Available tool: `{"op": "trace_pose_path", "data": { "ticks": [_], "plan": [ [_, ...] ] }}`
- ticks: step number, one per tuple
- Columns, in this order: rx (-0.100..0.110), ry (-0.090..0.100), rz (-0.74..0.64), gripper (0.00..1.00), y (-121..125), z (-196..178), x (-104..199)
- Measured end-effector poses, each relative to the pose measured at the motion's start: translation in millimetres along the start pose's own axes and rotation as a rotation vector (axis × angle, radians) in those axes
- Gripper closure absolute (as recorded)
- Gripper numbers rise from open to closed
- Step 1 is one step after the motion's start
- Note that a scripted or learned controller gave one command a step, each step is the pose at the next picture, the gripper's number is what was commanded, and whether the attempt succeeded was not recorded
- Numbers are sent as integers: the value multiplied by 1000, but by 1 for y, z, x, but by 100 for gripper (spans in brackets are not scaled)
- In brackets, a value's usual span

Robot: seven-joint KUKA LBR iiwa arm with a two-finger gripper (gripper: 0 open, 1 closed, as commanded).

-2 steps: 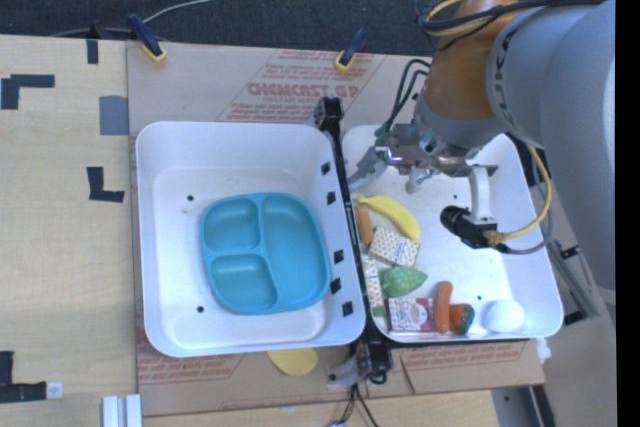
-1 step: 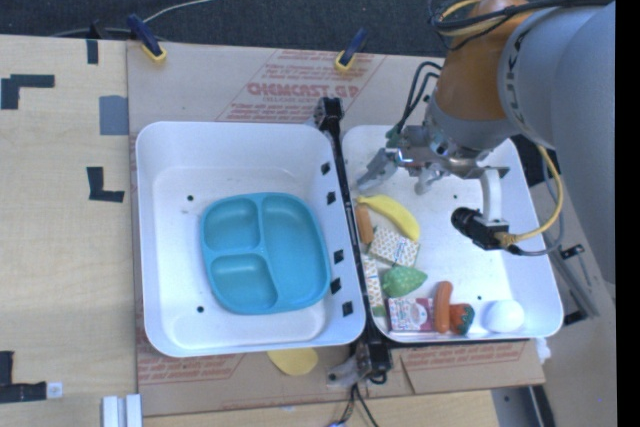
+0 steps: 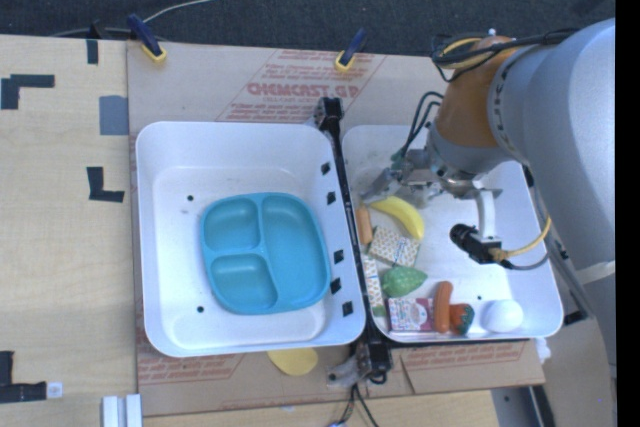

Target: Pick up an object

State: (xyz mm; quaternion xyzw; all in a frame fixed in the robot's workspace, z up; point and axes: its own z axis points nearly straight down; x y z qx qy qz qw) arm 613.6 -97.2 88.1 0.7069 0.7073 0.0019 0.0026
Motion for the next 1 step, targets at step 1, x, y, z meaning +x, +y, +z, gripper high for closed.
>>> {"op": "trace_pose_path", "data": {
  "ticks": [1],
  "plan": [
    [1,-1,-1,0,-17,1,1]
  ]
}}
